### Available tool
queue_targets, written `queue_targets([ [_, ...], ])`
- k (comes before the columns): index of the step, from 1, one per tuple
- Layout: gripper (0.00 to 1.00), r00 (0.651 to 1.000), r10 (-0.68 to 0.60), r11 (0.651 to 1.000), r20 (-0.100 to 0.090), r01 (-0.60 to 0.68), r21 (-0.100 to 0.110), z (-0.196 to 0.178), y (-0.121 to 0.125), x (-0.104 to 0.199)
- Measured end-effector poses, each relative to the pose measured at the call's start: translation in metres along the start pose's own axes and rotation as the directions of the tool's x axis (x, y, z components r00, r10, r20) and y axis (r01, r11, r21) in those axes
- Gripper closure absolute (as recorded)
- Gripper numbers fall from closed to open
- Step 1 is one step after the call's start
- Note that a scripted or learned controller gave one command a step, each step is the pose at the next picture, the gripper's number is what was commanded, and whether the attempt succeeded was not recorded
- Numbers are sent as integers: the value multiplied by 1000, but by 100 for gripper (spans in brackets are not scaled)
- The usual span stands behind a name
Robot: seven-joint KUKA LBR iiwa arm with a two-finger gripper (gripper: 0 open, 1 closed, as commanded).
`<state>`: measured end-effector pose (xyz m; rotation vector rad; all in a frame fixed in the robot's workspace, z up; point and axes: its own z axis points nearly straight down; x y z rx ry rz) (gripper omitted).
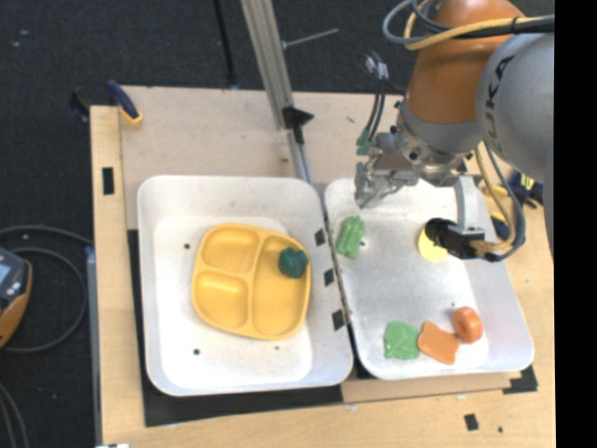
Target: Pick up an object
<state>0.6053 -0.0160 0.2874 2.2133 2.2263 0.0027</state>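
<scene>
My gripper (371,190) hangs over the far left corner of the right bin (401,287). Just below it in the picture, a light green object (351,236) lies against the bin's left wall, apart from the gripper. A yellow round object (430,245) lies mid-bin, partly covered by a black part of the arm. Near the front edge sit a green piece (401,341), an orange piece (438,343) and an orange-red piece (467,324).
The left bin (168,250) holds a yellow divided plate (244,283) with a dark green object (293,262) on its right compartment. A slanted metal post (275,73) rises behind the bins. The arm's cables hang over the right bin's far right side.
</scene>
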Motion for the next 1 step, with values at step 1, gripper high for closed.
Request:
queue_targets([
  [1, 100, 1000, -2, 1000, -1, 2, 3, 5, -2, 58],
])
